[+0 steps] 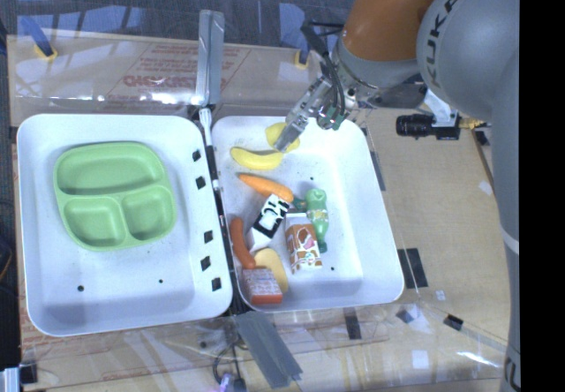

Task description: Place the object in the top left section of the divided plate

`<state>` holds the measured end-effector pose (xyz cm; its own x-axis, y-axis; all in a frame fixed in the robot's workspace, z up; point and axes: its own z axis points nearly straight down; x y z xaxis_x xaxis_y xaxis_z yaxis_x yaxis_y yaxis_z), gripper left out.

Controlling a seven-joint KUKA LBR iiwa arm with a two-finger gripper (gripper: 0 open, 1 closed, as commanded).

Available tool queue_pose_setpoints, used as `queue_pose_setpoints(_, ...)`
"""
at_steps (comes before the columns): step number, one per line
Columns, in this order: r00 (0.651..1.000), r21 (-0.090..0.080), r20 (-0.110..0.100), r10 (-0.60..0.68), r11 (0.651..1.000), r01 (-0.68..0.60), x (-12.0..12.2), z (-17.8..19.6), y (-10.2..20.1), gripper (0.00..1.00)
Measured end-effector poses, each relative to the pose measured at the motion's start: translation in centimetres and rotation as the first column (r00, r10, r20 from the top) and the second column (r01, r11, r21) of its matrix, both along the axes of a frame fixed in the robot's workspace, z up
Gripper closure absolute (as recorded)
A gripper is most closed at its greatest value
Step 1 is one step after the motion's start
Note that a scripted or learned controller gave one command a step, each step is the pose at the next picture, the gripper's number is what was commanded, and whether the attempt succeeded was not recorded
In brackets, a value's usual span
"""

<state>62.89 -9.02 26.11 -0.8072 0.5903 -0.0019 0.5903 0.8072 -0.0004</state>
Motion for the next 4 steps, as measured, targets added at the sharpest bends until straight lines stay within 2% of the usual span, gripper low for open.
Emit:
queue_pose_setpoints(1,0.984,0.001,-0.004,0.176,0.984,-0.176,-0.9,-1.0,8.0,1.0)
queue_pose_setpoints(2,0.964,0.001,-0.004,0.266,0.964,-0.266,-2.1,-1.7,15.4,1.0)
queue_pose_setpoints(3,0.905,0.002,-0.005,0.425,0.905,-0.425,-5.8,-3.8,16.4,1.0)
queue_pose_setpoints(4,0.926,0.0,-0.001,0.377,0.926,-0.377,-3.0,-2.9,20.3,1.0)
